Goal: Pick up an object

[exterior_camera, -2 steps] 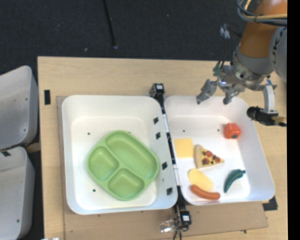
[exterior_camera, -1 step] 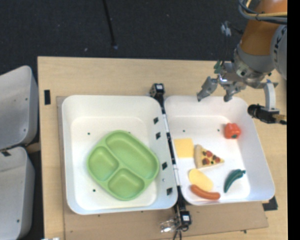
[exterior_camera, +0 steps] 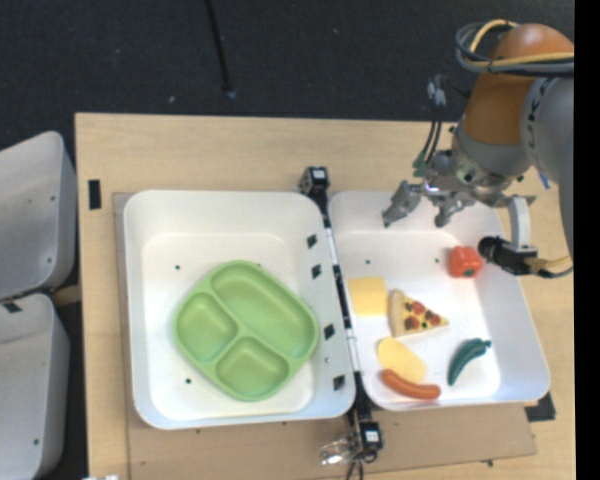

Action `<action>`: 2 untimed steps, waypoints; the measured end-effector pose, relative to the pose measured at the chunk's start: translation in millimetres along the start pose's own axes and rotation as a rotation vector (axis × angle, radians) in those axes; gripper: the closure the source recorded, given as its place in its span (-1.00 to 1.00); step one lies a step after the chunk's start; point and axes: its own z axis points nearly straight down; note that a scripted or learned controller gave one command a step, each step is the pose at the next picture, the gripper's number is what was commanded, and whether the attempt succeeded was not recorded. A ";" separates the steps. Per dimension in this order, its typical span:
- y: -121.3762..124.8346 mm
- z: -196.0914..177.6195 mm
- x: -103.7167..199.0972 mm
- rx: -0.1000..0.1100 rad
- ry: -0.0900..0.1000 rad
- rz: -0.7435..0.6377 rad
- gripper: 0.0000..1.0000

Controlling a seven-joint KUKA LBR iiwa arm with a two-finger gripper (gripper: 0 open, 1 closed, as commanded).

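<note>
Camera view: hand (exterior_camera: 424, 208) spread open, holding nothing.

A green plate (exterior_camera: 245, 330) sits in a white bin (exterior_camera: 140, 268), near a red pepper (exterior_camera: 465, 260), yellow cheese (exterior_camera: 367, 295) and a green chilli (exterior_camera: 467, 358).
</note>
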 end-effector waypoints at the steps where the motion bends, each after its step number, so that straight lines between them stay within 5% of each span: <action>1: -8.2 56.3 -7.3 0.000 0.000 0.001 -1.00; 2: -8.3 102.2 -8.6 -0.001 0.000 0.003 -1.00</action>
